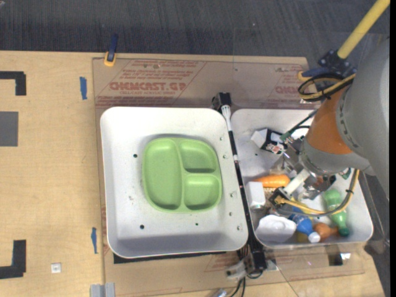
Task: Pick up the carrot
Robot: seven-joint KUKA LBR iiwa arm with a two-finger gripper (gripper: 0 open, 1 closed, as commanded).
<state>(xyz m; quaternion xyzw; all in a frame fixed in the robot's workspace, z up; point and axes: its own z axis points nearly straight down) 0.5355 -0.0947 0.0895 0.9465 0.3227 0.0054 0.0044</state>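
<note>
The carrot [275, 180] is a short orange piece lying in the middle of the right bin [242, 142], towards its left side. My gripper [301, 173] hangs low over the same bin, just to the right of the carrot's thick end and very close to it. The grey arm with its orange band covers the gripper from above. Nothing shows as lifted off the bin floor.
Clutter fills the right bin: a white block [255, 193], a white bottle-like piece [275, 226], a blue item [304, 225], green items [335, 198], a small orange piece [326, 231], a white and black packet [266, 139]. The left bin [117, 166] holds a green divided plate [181, 173].
</note>
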